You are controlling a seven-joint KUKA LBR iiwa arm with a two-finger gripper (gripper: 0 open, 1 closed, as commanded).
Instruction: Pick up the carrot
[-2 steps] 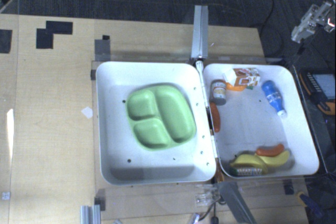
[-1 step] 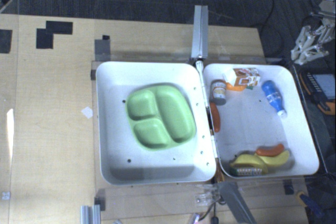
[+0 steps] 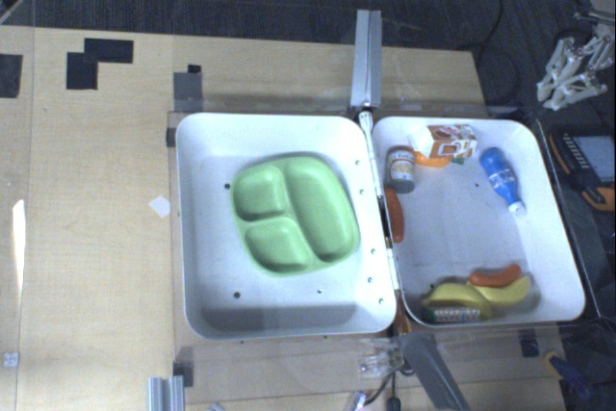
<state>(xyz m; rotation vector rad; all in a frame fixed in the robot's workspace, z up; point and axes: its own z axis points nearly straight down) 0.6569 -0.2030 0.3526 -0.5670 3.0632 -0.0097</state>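
Note:
The carrot (image 3: 394, 215) is a slim orange piece lying lengthwise against the left wall of the right bin (image 3: 553, 207), just below a small brown can (image 3: 401, 166). Nothing touches or covers it.
The right bin also holds a blue bottle (image 3: 501, 176), a printed packet (image 3: 450, 142) with a small orange piece (image 3: 433, 162) beside it, and a banana (image 3: 481, 294) with a red-orange sausage-like item (image 3: 494, 277) at the near wall. A green divided plate (image 3: 294, 212) lies in the left bin (image 3: 197, 226).

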